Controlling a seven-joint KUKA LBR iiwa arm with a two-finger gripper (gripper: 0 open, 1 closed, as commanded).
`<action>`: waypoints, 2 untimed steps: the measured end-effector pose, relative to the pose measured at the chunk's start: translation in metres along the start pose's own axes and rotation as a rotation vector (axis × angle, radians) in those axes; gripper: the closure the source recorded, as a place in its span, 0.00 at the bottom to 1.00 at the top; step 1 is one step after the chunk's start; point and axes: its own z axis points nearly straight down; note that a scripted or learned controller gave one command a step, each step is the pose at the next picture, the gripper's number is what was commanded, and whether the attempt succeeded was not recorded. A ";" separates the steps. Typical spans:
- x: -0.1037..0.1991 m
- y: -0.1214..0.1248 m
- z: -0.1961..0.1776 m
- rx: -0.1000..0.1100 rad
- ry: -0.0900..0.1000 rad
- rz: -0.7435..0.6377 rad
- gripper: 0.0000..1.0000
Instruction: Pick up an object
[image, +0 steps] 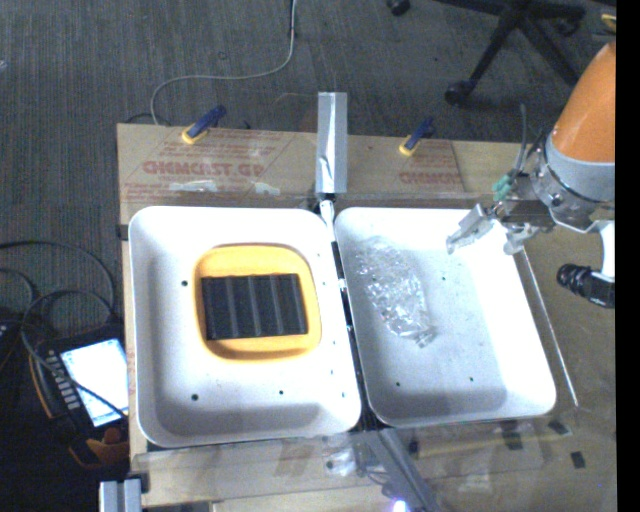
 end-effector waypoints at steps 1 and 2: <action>0.046 -0.025 0.192 -0.002 -0.003 -0.220 0.00; 0.048 -0.025 0.182 -0.003 0.001 -0.220 1.00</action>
